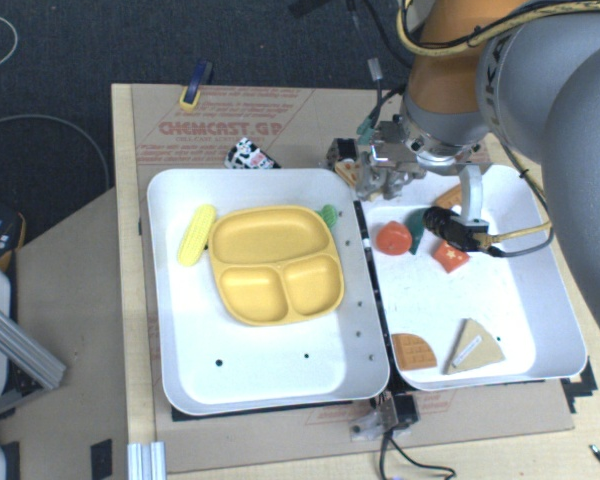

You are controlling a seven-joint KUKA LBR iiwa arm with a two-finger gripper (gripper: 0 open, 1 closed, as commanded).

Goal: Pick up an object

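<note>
My gripper hangs below the orange-banded wrist, over the far left corner of the right bin, close to the divider between the bins. Just in front of it lie a red tomato-like toy with a dark green piece beside it, and a small red block. An orange piece is partly hidden by the arm's hardware. A round brown cookie and a tan wedge rest near the bin's front edge. I see nothing held.
The left bin holds a yellow divided plate, a yellow corn cob to its left and a small green item at its right. A black-and-white object and a blue-yellow tool lie on the board behind.
</note>
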